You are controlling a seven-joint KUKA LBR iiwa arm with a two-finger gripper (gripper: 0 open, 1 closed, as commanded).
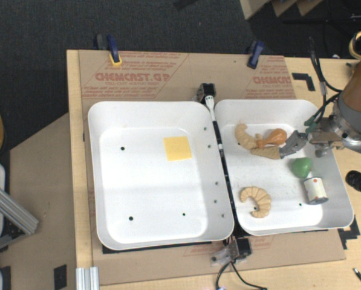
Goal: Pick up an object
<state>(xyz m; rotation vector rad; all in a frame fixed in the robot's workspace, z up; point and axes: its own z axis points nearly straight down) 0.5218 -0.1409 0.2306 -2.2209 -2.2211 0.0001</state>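
1. Two white bins sit side by side on the counter [168, 71]: left bin [107, 162], right bin [331, 192].
2. Left bin holds one yellow square slice [178, 148], lying flat toward 12 o'clock of the bin's centre.
3. Right bin, toward 11 o'clock: a tan curled piece [245, 136] touching an orange drumstick-shaped piece [273, 138], with a flat beige piece [265, 153] just under them.
4. Right bin, 6 o'clock: a tan croissant [257, 200], well apart from the others.
5. Right bin, 3 o'clock: a green rounded piece [301, 167]; just beside it at its 5 o'clock lies a small white cylinder [315, 190] on its side.
6. Arm [355, 110] enters from 3 o'clock. Gripper [302, 144] hangs low over the right bin, between the orange piece and the green piece.
7. Gripper opening: cannot tell. No object seen between its parts.
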